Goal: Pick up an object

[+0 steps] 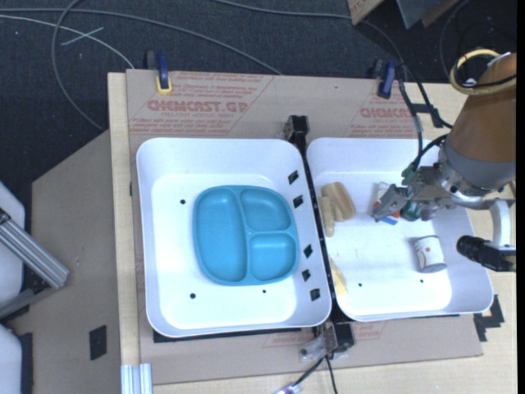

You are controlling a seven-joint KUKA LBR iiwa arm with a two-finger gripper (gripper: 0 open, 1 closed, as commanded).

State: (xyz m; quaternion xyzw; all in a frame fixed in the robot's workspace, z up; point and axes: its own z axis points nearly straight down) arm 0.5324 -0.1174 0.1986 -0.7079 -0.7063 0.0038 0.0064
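My gripper (392,206) low in right bin (467,298), over small red-and-teal object (399,213). Finger state: cannot tell. Tan bread-like piece (336,203) just left; white can (427,252) near, below. Risk: off-centre closure pushes object away, grasp fails. Blue divided plate (244,234) in left bin (164,220). Board (246,97) print reads "CHEMCAST".

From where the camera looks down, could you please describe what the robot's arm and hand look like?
The arm is a thick, rounded grey body with a broad orange band above the wrist. Black cables run along its left side toward the bench's back edge. The hand is a compact grey and black metal assembly, with small red and green-blue details near its tip. A white bracket and a black fitting sit on the arm's lower right side.
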